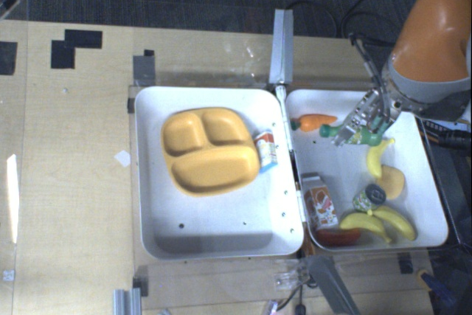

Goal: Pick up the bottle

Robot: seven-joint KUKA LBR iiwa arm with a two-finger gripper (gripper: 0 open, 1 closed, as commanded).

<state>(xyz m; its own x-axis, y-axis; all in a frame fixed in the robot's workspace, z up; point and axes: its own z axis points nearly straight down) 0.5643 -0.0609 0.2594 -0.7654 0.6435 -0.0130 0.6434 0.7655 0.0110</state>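
Observation:
The bottle (345, 133) is green and lies on its side in the upper part of the right bin (435, 229), with its neck pointing left toward an orange carrot (317, 122). My gripper (366, 127) comes down from the right, directly over the bottle's body. Its metal fingers (358, 116) straddle the green body and look closed against it. The arm's grey and orange wrist (435, 33) hangs over the bin's upper right corner and hides that corner.
The right bin also holds a single banana (377, 157), a yellow fruit (394, 181), a small dark-capped jar (369, 197), a juice carton (321, 204), two more bananas (382, 222) and a red item (339, 236). In the left bin (214, 236) are a yellow divided plate (210, 151) and a small can (266, 150).

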